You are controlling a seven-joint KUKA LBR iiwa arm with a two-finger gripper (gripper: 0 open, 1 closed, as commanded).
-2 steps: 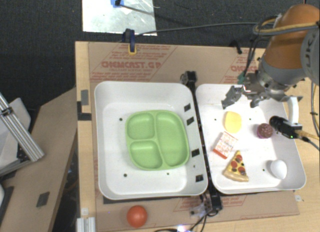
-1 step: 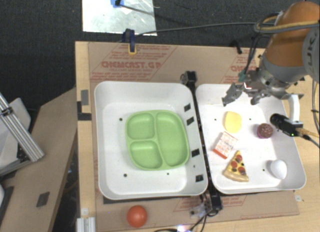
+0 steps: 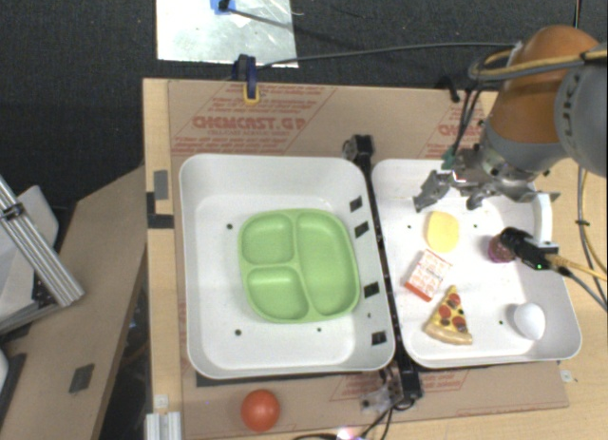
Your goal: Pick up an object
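The gripper (image 3: pixel 451 191) hangs over the right bin's (image 3: pixel 570 329) far edge, fingers spread wide and grasping nothing, apparently lining up on the yellow disc (image 3: pixel 442 231) just below. The pizza slice (image 3: pixel 449 315), red-and-white packet (image 3: pixel 428 274) and white egg (image 3: pixel 525 318) wait nearer the front edge; the green divided tray (image 3: pixel 297 264) sits mid left bin (image 3: pixel 204 181).
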